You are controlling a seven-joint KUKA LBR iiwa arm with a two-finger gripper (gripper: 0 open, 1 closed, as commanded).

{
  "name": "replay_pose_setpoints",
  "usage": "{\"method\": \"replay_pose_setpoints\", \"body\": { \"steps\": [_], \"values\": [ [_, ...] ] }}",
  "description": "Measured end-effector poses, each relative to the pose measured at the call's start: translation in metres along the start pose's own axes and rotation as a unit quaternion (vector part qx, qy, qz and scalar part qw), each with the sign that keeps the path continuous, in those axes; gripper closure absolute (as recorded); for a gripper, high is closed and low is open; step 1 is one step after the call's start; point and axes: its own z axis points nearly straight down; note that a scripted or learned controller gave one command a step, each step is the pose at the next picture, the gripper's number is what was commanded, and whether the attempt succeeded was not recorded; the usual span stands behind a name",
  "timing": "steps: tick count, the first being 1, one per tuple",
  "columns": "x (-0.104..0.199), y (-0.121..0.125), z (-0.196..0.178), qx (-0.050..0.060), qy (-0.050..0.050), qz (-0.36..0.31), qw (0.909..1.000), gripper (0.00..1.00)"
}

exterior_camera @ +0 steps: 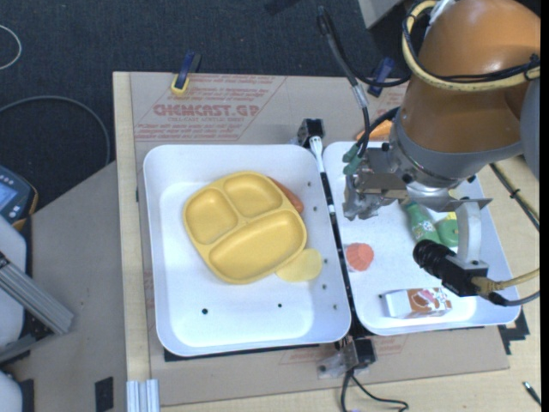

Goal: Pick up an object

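Observation:
My gripper (361, 202) hangs over the left part of the right bin (489, 312), under the grey wrist and orange band. An orange-red disc (358, 256) lies on the bin floor just below the gripper, apart from it. To the right, a green packet (426, 223) is partly hidden by the arm. A small white carton with a red picture (418, 301) lies near the bin's front edge. In the left bin (171, 307) sits a yellow divided plate (246, 227), with a pale yellow round piece (302, 267) at its lower right and something orange (294, 201) peeking out at its right rim.
A black connector with a yellow cable (446, 267) juts from the arm above the right bin's front. The ridge between the bins (334, 239) runs just left of the gripper. A blue and yellow clamp (183, 75) sits on the board behind the bins.

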Motion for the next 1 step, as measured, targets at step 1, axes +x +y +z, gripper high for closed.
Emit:
{"method": "replay_pose_setpoints", "body": {
  "steps": [1],
  "values": [
    [0.0382,0.0006,-0.1152,-0.006,0.002,-0.002,1.0,1.0]
  ]
}}
